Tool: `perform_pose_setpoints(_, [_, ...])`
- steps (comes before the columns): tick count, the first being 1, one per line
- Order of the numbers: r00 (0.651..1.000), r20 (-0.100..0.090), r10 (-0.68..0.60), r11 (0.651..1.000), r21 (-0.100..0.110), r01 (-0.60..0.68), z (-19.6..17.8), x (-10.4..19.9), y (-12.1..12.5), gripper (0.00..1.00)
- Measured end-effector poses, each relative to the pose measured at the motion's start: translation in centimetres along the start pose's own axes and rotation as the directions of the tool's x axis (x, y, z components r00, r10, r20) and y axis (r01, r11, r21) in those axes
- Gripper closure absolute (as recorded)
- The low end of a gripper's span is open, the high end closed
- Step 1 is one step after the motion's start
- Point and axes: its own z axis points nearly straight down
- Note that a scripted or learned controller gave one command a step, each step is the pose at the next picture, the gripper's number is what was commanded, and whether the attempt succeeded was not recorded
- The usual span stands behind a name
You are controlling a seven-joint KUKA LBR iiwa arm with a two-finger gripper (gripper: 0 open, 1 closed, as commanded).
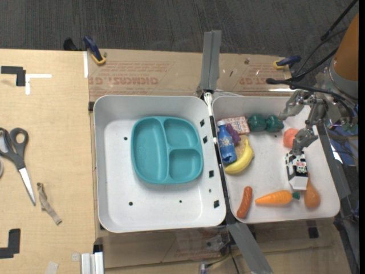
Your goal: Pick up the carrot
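The carrot (275,198) lies near the front of the right bin (268,153), leafy end rightward, just beside a small carton (297,173). Your claw (301,141) hovers above, grasping nothing; its spread I cannot tell. Descend astride the carrot's middle, avoiding the carton.

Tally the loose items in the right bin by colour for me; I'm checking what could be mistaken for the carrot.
Orange: 2, the carrot and a rounded orange piece
Red: 2, a sausage and a pinkish-red piece
Yellow: 1, banana
Blue: 1, bottle
Green: 1, dark green toy
Multicoloured: 2, packet, carton
Total: 9
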Motion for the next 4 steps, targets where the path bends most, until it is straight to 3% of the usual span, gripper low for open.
perform_pose_setpoints(1, [0.999, -0.001, 0.044, 0.999, 0.0, -0.044, 12.8, 2.8, -1.4, 0.0])
perform_pose_setpoints(2, [0.992, -0.001, 0.124, 0.992, -0.001, -0.124, 19.4, 7.6, -6.2, 0.0])
perform_pose_setpoints(3, [0.992, -0.001, 0.127, 0.992, -0.002, -0.127, 19.6, 7.6, -2.5, 0.0])
perform_pose_setpoints(4, [0.941, 0.001, -0.338, 0.941, -0.002, 0.338, 19.6, 7.6, 0.2, 0.0])
